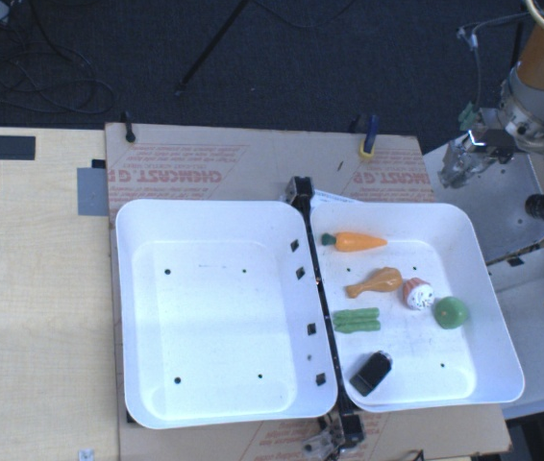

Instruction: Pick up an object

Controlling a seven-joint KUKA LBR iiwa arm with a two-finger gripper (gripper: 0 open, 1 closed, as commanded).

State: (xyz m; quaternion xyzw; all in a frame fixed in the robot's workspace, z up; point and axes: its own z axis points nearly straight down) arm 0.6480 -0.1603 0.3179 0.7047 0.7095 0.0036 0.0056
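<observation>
My end effector point(466, 155) hangs at the far right of the scene, beyond the far right corner of the right bin point(488, 286) and over the grey surface beside it, well apart from everything in that bin. Whether it is released or clenched I cannot tell; the metal parts there are too small and cluttered to read, and nothing shows between them. The orange band point(541, 56) of my arm sits above it at the right edge. Two white bins lie side by side on a sheet of printed cardboard point(205, 166) on the tabletop point(32, 296). The left bin point(137, 305) shows bare floor with a few small dark dots. The right bin holds the pickable things: an orange carrot point(357, 242) at the far side, lying lengthwise left to right; a tan drumstick-shaped piece point(376, 281) near the middle; a small red-and-white ball point(417, 294) just right of it; a green ball point(451, 312) just beside that, farther right; a green ridged piece point(357, 321) toward the left wall; and a black block point(372, 372) at the near side, tilted. A blue-and-yellow clamp point(369, 137) grips the far edge of the cardboard.
</observation>
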